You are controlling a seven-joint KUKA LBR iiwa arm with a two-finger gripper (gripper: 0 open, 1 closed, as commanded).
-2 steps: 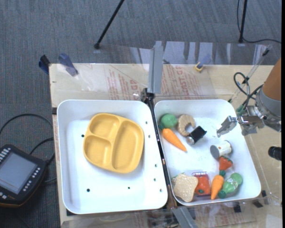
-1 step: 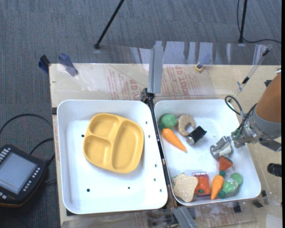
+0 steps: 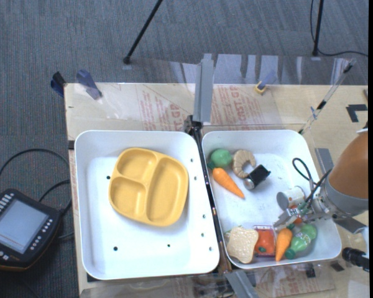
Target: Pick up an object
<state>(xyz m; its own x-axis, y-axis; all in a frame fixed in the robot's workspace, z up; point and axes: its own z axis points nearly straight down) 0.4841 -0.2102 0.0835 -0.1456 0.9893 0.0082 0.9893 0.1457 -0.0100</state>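
Observation:
The right bin holds several toy foods. A green ball, a tan ring-shaped piece, a black cylinder and an orange carrot lie in its far left part. Along the near wall sit a bread slice, a red-orange piece, a second carrot and a green piece. My gripper hangs low in the bin's near right corner, just above the second carrot and the green piece. A small white cup-like thing lies just behind it.
The left bin bears a yellow three-compartment plate. The grey and orange arm comes in over the right bin's right wall. A handheld controller lies on the floor at the left. Black cable loops over the right bin's right side.

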